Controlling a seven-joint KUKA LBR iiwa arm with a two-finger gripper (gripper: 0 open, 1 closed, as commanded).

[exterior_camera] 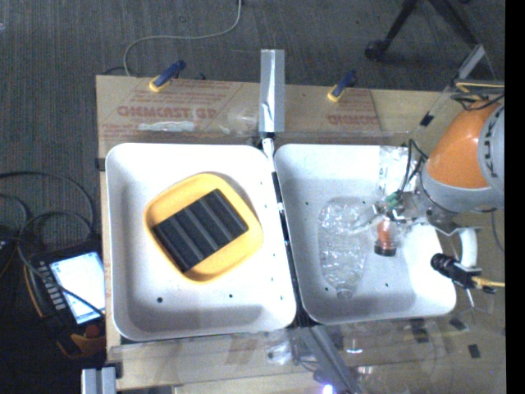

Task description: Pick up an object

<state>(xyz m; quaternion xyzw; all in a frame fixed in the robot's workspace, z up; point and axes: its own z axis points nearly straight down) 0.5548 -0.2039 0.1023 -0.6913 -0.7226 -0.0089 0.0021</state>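
A crumpled clear plastic bottle (340,245) lies in the right bin (328,179), running from the bin's middle toward its front wall. My gripper (385,235) is low over the right part of that bin, just right of the bottle's upper end and close to touching it. A small brownish piece sits at the gripper's tip. The grey arm with its orange band (463,154) comes in from the right above it. In the left bin (131,171) rests a yellow rounded block with a black ridged top (203,226).
A metal post (271,89) stands behind the divide between the two bins. Two clamps (166,75) hold the cardboard sheet at the back. A black and yellow cable plug (453,268) hangs by the right bin's right rim.
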